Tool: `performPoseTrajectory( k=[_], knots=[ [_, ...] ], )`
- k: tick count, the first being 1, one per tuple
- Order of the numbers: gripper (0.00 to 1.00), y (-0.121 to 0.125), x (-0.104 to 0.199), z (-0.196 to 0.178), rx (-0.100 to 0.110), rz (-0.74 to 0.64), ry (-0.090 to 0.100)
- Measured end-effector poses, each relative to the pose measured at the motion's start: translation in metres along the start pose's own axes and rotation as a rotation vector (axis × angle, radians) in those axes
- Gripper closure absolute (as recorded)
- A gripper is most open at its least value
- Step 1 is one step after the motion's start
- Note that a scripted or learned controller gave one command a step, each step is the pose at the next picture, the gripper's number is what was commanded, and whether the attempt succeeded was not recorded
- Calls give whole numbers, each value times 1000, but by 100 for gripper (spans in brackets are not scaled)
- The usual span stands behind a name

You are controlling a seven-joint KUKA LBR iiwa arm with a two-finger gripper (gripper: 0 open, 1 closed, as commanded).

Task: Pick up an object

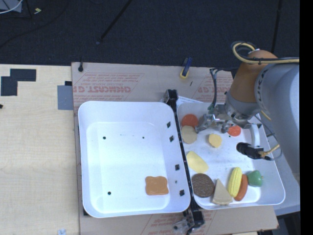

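Several food items fill the right bin point(274, 199); the gripper point(213, 123), finger state indiscernible, hovers near the yellow piece point(214, 140), descent pending.

Glossy white plastic bins point(98, 131) (cardboard point(122, 82) beneath)

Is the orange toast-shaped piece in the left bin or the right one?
In the left bin: the toast piece lies flat on its floor near the front right corner, apart from the other items.

My arm point(281, 97) is a bulky grey casing with an orange band point(244, 80) above the wrist, a yellow cable point(242, 48) looped on top, and silver-metal gripper point(211, 122) hardware.
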State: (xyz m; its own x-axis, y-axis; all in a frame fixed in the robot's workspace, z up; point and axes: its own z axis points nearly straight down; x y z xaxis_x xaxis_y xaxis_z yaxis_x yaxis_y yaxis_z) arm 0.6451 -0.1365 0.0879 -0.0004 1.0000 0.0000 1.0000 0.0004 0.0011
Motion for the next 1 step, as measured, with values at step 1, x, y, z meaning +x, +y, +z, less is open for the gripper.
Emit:
performPoseTrajectory(
  k=[1],
  knots=[
    [0, -2, 46, 0, 4, -1, 1]
  ],
)
